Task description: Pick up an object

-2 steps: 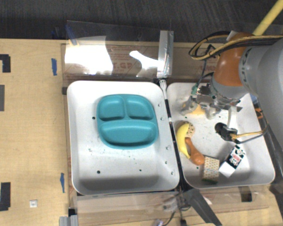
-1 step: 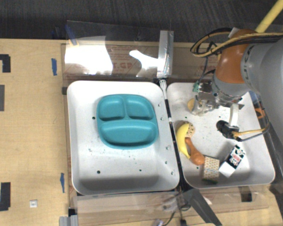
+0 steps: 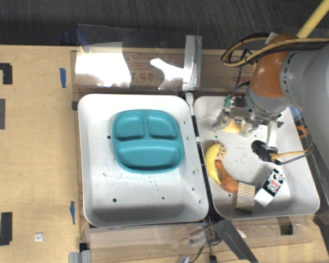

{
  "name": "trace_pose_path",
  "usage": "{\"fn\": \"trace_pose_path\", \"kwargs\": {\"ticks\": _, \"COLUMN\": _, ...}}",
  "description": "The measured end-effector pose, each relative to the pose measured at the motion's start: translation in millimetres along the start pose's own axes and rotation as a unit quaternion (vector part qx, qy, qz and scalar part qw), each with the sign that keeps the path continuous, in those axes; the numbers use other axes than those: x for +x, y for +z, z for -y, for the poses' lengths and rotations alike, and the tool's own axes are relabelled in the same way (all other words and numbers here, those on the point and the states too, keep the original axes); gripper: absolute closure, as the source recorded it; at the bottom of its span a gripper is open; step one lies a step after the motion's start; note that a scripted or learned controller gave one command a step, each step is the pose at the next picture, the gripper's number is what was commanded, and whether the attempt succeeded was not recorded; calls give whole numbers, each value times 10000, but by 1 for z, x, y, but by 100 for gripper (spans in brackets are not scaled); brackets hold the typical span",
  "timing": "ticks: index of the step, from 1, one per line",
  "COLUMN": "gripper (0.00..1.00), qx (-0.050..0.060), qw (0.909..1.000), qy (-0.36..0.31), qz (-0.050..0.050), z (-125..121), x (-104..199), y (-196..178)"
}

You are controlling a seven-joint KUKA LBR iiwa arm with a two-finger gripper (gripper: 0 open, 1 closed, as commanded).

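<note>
My gripper hangs low over the far left part of the right bin. Right under it lies a small pale yellow object, partly covered by the gripper. Whether the gripper touches it I cannot tell. A banana lies along the bin's left wall, with an orange carrot-like piece against it. At the bin's front sit a tan speckled block and a small white box with black and red print.
The left bin holds a teal divided plate. A clear plastic sheet and a metal bracket stand behind the bins. The arm's grey body fills the space above the right bin's far right corner.
</note>
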State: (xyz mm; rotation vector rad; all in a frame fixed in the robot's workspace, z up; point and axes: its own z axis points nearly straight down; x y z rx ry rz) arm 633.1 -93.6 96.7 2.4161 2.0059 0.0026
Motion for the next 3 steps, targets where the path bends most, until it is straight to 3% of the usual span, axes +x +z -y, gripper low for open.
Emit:
{"fn": "trace_pose_path", "kwargs": {"ticks": 1, "gripper": 0, "qx": 1, "qw": 9994, "qy": -344, "qz": 9, "z": -36, "x": -57, "y": 12}}
{"fn": "trace_pose_path", "kwargs": {"ticks": 2, "gripper": 100, "qx": -11, "qw": 9994, "qy": -356, "qz": 14, "z": -37, "x": -55, "y": 2}}
{"fn": "trace_pose_path", "kwargs": {"ticks": 3, "gripper": 100, "qx": -10, "qw": 9993, "qy": -362, "qz": -3, "z": -13, "x": 10, "y": -90}}
